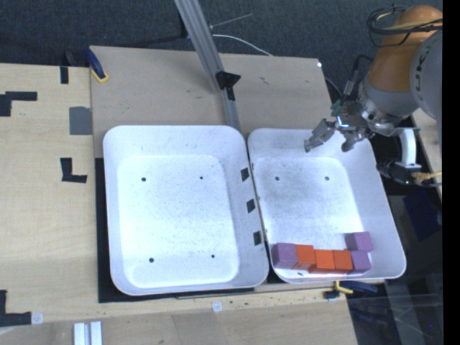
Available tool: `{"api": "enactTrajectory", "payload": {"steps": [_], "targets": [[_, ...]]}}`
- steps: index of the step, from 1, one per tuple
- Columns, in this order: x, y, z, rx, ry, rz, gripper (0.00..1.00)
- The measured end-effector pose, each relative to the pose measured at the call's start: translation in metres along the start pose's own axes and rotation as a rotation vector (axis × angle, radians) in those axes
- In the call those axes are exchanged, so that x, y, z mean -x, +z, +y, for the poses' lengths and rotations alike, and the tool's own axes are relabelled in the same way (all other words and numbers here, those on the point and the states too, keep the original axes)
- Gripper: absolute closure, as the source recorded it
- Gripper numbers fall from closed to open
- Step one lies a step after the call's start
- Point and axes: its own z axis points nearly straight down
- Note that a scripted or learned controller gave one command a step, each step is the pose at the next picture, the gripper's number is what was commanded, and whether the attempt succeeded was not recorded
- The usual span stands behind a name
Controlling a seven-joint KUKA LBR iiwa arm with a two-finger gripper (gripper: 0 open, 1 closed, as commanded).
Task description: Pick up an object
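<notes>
Several small blocks lie in a row along the near edge of the right bin [374, 192]: a purple block [285, 254] at the left, orange blocks [323, 259] in the middle, and purple blocks [359, 250] stacked at the right end. My gripper [332, 139] hovers over the far edge of the same bin, well away from the blocks. Its two fingers [316, 136] are spread apart with nothing between them.
The left bin [115, 192] sits beside the right one, with black clips along their shared edge. A slanted metal rail [205, 45] crosses the board behind the bins. Black tape marks lie on the bench at left.
</notes>
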Motion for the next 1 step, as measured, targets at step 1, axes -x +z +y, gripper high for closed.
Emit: {"api": "enactTrajectory", "payload": {"steps": [1], "targets": [[-0.0732, 0.0169, 0.0303, 0.001, -0.007, 0.003, 0.0]]}}
